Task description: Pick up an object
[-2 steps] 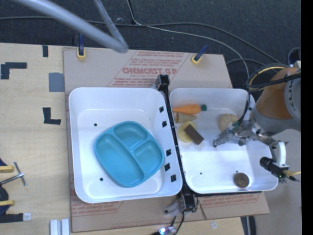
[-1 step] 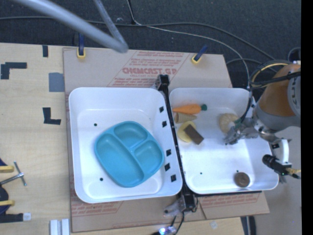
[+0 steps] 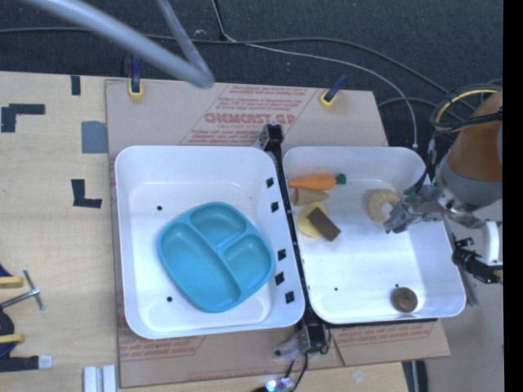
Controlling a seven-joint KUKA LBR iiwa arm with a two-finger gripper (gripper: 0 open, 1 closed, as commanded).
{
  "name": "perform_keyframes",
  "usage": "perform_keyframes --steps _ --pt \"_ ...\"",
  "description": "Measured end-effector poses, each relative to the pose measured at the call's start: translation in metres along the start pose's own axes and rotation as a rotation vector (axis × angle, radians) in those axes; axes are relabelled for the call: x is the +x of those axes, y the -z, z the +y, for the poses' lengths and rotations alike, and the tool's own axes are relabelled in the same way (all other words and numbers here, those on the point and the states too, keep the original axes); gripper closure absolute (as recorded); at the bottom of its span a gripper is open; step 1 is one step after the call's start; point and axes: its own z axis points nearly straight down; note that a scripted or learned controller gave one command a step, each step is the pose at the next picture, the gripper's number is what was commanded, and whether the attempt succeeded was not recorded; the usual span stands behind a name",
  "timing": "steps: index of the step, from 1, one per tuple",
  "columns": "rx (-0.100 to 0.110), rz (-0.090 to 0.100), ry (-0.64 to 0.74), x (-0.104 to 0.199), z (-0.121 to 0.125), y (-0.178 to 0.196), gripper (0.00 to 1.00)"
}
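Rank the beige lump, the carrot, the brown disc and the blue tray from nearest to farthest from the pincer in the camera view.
From the pincer, at the right bin's right side:
1. Beige lump, just left of it.
2. Brown disc, toward that bin's near edge; carrot, at its far left. Too close to call.
3. Blue tray, over in the left bin.

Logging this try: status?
Hand low in right bin, beside beige lump. Nothing seen held. Carrot, sponge lie apart.
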Motion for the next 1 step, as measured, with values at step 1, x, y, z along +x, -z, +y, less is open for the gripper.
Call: perform_keyframes --steps 1 --pt "0.0 0.0 0.001 0.0023 0.0067 0.0439 1.0"
